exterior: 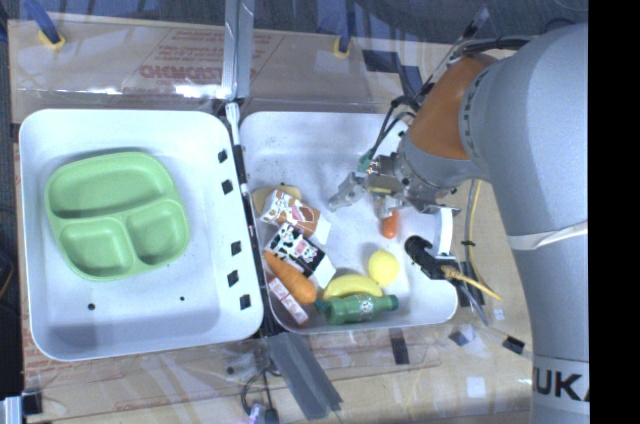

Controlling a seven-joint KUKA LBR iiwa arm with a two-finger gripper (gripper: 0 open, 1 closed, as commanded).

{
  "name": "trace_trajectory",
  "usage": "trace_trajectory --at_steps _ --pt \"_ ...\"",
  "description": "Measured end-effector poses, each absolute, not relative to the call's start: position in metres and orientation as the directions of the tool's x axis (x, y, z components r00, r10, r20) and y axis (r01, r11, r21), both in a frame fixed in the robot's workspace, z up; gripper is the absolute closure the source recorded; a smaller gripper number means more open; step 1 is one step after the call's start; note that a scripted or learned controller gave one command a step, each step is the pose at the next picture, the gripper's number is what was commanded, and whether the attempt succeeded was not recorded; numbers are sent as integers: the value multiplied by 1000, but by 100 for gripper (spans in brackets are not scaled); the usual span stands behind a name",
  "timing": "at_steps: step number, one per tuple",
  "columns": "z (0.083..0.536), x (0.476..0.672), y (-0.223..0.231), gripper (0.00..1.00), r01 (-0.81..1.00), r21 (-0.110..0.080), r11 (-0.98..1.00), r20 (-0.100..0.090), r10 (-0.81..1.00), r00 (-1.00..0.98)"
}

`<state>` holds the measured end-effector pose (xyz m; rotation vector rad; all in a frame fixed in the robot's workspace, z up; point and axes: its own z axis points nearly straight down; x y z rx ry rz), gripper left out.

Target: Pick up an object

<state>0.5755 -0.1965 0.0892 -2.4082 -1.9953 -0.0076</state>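
Observation:
My gripper [365, 201] hangs over the middle of the right bin [300, 137], open, with nothing between its fingers. A small orange piece [390, 225] lies just below its right finger [384, 206]. Toward the bin's front lie a yellow lemon [383, 266], a banana [352, 286], a green bottle [358, 307] and a carrot [290, 279]. A black-and-white carton [298, 247] and a red-and-white snack pack [291, 211] sit at the bin's left side.
The left bin [60, 312] holds a green divided plate [118, 213]. A grey divider [238, 47] stands between the two bins at the back. The far part of the right bin is bare white floor.

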Motion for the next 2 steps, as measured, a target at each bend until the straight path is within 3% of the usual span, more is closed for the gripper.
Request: trace_trajectory --at_steps 1,2 --pt "96 575 -198 100 984 -12 -180 7 984 180" --pt "96 576 -196 0 984 -12 -177 10 984 178"
